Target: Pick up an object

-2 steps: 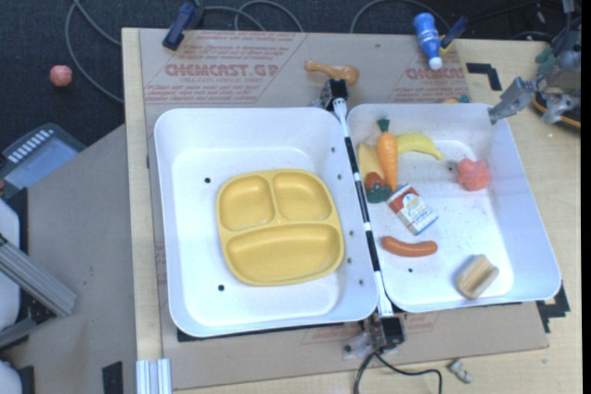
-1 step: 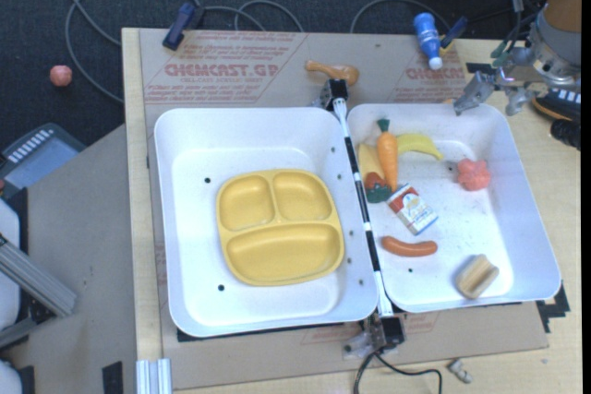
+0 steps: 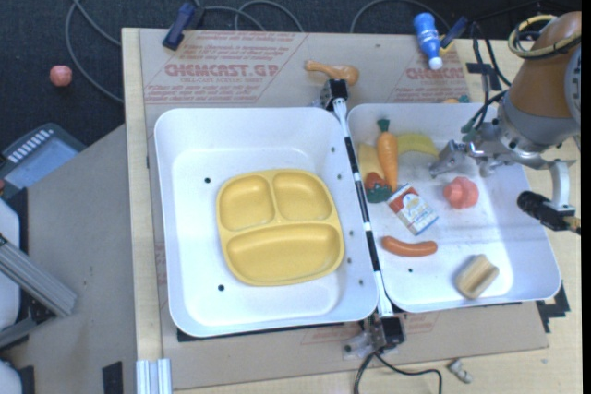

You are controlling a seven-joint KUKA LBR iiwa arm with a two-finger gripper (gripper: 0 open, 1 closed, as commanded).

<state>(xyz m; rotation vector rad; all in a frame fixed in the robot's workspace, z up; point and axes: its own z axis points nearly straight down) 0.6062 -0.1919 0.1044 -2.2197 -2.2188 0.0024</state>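
Item 1: pink ball, right bin, just below my tool. Tool's grip state: cannot tell; nothing visibly held.

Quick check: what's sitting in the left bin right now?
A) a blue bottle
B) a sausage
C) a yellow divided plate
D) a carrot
C: the yellow plate lies in the left bin, while the carrot and sausage are in the right bin, and the bottle lies on the bench outside both.

Bright even overhead light, soft faint shadows, slightly soft focus
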